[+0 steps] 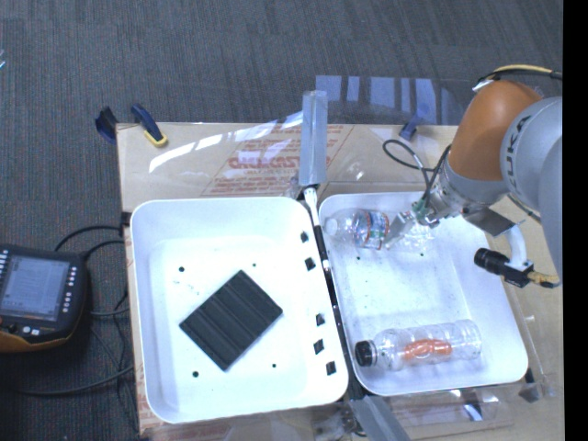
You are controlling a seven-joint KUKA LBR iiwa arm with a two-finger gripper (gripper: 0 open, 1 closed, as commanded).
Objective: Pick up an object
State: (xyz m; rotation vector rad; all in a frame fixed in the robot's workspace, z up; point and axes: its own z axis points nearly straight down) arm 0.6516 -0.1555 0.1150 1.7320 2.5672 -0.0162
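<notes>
Camera view: crumpled clear bottle (367, 229) at right bin (514, 338) back wall, gripper (418, 217) just beside it. Can't tell jaw state, I'd guess unseated. Risk: slick plastic squirts out against the wall.

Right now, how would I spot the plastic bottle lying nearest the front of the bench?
Find the right white bin, on the side where the grey and orange arm reaches in. Along its near edge lies a clear plastic bottle on its side. Its black cap and the orange inside set it apart from the other clear bottle at the far end.
</notes>
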